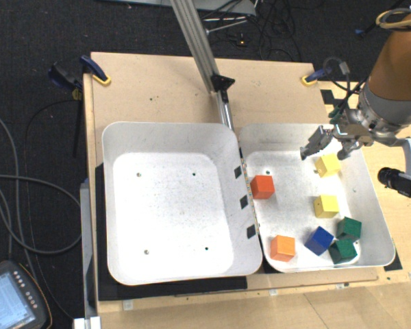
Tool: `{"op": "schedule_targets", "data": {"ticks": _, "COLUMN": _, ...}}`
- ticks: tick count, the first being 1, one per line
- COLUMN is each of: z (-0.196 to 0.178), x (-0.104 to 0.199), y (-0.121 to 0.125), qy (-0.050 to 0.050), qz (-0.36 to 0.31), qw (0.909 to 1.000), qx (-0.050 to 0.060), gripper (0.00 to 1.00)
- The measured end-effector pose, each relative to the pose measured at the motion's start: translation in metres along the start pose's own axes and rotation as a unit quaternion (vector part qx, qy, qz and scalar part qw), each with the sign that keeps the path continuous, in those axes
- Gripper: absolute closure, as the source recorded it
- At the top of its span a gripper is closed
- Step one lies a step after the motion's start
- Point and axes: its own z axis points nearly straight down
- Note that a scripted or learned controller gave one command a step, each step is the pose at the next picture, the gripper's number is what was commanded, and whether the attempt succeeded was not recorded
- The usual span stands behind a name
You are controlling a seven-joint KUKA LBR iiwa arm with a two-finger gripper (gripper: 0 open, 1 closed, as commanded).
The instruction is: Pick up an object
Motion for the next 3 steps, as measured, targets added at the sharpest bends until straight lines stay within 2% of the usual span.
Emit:
{"op": "schedule_targets", "data": {"ticks": 1, "z": -0.003, "x": 0.0, "y": 0.001, "qy": 0.0, "qz": 0.001, "qw": 1.0, "qx": -0.002, "gripper": 0.0}}
{"op": "schedule_targets", "data": {"ticks": 2, "z": 0.054, "x": 0.008, "y": 0.006, "qy": 0.0, "qz": 0.0, "qw": 1.0, "qx": 0.0, "gripper": 0.0}}
{"op": "schedule_targets", "data": {"ticks": 3, "z": 0.118, "x": 0.006, "y": 0.001, "qy": 0.0, "qz": 0.002, "qw": 1.0, "qx": 0.001, "gripper": 0.0}}
